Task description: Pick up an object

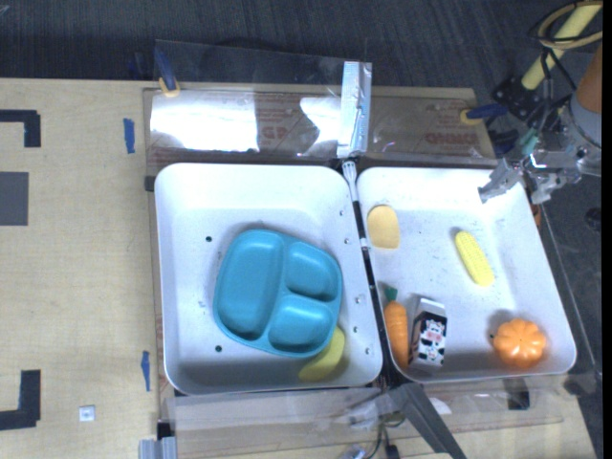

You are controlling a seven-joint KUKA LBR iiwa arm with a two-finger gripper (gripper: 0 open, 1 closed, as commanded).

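Note:
The right bin [449, 185] holds a pale yellow rounded piece [382, 226] by its left wall, a yellow corn cob [474, 256] in the middle, an orange carrot [396, 331], a small black-and-white carton [430, 331] and an orange pumpkin [519, 340] along the front. My gripper [514, 189] hovers over that bin's far right corner, open, with nothing between its fingers. The corn cob lies nearest, a little down and left of it.
The left bin [182, 199] carries a blue divided plate [277, 290] with a yellow object [327, 357] half tucked under its front right edge. A clear plastic wall [258, 113] stands behind the bins. Cables [545, 27] hang at the top right.

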